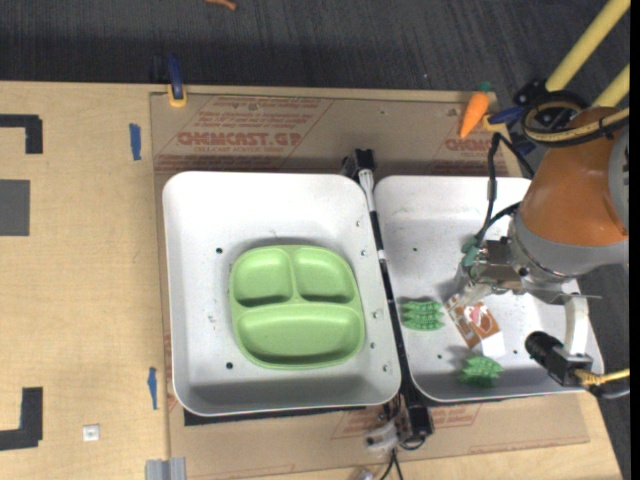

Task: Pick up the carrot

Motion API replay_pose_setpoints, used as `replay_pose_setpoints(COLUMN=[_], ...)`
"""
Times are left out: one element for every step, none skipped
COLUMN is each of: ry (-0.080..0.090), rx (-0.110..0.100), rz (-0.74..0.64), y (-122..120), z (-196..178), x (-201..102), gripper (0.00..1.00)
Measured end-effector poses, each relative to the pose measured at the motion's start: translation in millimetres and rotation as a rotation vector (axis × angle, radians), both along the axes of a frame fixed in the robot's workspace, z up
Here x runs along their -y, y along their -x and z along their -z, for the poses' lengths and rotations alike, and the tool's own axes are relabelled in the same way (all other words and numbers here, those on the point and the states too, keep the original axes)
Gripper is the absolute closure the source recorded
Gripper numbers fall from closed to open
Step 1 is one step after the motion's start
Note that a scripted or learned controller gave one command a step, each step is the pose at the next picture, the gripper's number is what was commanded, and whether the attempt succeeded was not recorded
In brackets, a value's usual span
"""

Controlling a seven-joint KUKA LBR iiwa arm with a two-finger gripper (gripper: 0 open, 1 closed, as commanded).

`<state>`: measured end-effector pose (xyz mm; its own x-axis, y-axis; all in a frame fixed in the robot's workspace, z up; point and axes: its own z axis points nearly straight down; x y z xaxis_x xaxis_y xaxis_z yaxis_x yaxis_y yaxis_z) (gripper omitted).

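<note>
Orange and small, the carrot [473, 114] lies on the surface outside both bins, on the cardboard just past the far rim of the right bin [430, 200], its green top pointing away from the bench front. It is well apart from the end effector [478, 268] and beyond it, up toward the far edge of the surface.

The end effector sits low inside the right bin, close above a small packet with red printing [474, 320]. Whether it is apart or together I cannot tell; the wrist and cabling hide it from where I stand. Nothing is visibly gripped.

Nearby items: a green leafy toy [423, 314] lies to the near left of the end effector, on the bin floor. A second green piece [481, 370] lies nearer the bench front. The left bin [190, 268], well off to the end effector's left, holds a green divided plate [296, 303].

Assessment of progress: the task has not been accomplished. The carrot is untouched on the surface and not lifted. As judged from this position, the arm is working over the wrong area. What is left is the whole job: travel to the far rim, descend over the carrot, close on it and raise it.
</note>
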<state>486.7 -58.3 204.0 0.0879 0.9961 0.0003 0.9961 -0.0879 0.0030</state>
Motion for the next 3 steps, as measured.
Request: replay_pose_setpoints(ry=[0.0,0.0,-0.001], rx=[0.0,0.002,-0.005], rz=[0.0,0.0,-0.252], y=[0.1,-0.9,-7.2], z=[0.1,-9.8,9.1], x=[0.0,-0.3,6.3], gripper=[0.0,1.0,1.0])
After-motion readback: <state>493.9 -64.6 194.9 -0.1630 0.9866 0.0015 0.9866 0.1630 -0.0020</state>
